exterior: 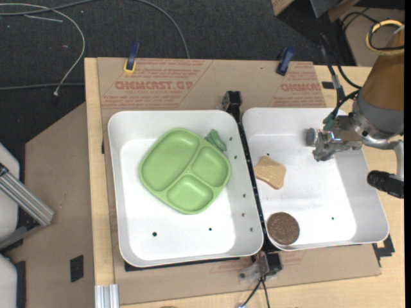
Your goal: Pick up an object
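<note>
The gripper (324, 145) hangs over the far part of the right bin (334, 201), reaching in from the right on the grey arm (382, 101) with its orange band. Its fingers are small and dark against the white floor, and whether they are open or closed cannot be told from here. Nothing shows between them, and they look apart from every loose thing in the bin.

Two things lie in the right bin. A tan bread slice (270, 172) sits left of the gripper, near the bin's left wall, well apart from the fingers. A brown round cookie (283, 228) lies in the near left corner, nearer than the bread and further still from the gripper. The floor between the gripper and the bread is bare white.

The left bin (128, 230) holds a green divided plate (185, 170) with three compartments, lying flat near the middle. A small dark green piece (217, 140) lies just beside the plate's far right edge, touching or nearly so.

Both bins rest on a cardboard sheet on the desk (96, 172), held by two blue clamps (132, 56) along the far edge. Grey cables (77, 24) trail across the dark floor beyond.
</note>
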`<state>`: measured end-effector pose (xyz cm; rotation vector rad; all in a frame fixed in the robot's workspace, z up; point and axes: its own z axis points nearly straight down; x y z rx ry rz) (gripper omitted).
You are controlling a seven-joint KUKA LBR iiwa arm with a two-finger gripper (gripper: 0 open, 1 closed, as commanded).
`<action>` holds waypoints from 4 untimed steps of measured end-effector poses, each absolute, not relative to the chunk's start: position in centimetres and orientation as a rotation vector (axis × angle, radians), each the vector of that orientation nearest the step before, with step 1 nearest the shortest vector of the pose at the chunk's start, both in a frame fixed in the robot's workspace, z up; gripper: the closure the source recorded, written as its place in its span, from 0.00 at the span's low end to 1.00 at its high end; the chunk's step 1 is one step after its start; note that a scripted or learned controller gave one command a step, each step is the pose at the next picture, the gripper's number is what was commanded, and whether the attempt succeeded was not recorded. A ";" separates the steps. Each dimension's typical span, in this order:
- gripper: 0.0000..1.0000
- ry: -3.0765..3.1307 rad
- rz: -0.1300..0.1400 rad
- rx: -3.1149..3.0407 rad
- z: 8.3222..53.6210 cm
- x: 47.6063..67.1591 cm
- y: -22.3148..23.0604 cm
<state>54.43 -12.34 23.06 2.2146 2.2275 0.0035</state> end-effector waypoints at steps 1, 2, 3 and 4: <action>1.00 2.227 0.004 2.214 23.5 55.7 -8.0; 1.00 2.228 0.003 2.215 22.3 57.4 -2.9; 1.00 2.230 0.005 2.214 21.9 58.8 3.1; 1.00 2.230 0.006 2.214 21.7 60.7 9.1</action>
